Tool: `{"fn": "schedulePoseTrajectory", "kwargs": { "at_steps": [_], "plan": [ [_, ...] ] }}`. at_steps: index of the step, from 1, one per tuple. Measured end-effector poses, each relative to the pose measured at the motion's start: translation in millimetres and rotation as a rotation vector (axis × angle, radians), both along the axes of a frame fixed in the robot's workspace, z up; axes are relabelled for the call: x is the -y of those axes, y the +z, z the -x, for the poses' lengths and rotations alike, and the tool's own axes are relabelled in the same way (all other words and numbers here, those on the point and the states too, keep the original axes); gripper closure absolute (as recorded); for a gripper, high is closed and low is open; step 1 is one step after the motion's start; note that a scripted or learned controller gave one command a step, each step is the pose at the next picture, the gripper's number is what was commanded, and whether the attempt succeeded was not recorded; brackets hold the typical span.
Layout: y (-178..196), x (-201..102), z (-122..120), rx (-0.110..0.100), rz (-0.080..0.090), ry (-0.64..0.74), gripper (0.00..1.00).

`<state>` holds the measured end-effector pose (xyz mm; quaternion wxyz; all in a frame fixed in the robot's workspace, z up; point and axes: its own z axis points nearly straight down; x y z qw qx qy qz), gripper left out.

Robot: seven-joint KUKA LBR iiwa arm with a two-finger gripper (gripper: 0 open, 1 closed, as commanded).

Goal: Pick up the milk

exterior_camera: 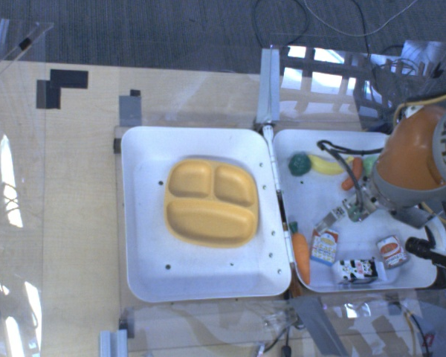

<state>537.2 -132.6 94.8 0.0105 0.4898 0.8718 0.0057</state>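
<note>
My gripper [347,213] hangs over the right bin [282,155], fingers slightly apart, nothing between them. Milk carton [325,246] lies flat on the bin floor at about 7 o'clock from my fingertips, just beside them, with the carrot [302,257] at its 9 o'clock.

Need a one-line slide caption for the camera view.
Gripper poised over right bin just above milk carton; yellow divided plate in left bin.

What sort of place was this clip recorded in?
Most likely a robotics lab bench: a grey arm with an orange band reaches over two shallow white plastic bins, toy food fills the right bin, and loose black cables trail across carpet.
</note>
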Motion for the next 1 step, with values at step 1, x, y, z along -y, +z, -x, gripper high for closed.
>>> {"fn": "schedulePoseTrajectory", "kwargs": {
  "at_steps": [1],
  "plan": [
    [13.2, -1.6, -3.3, 0.009, 0.0, 0.003, 1.0]
  ]
}}
